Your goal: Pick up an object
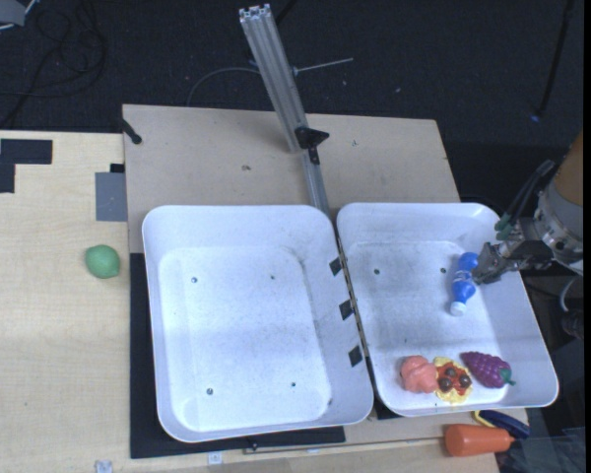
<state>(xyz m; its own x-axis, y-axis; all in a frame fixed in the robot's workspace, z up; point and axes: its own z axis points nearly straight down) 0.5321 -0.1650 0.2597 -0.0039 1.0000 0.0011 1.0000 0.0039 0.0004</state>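
Camera view, gripper (489, 263) over right bin (414, 227) near its right wall, finger state cannot be told, blue-and-white bottle (463, 284) just beside it on bin floor, purple grapes (487, 368), orange-pink toy (418, 373) along the bin's lower edge

Bench (39, 304): two white bins (241, 323), green ball (102, 261), orange carrot (478, 439).
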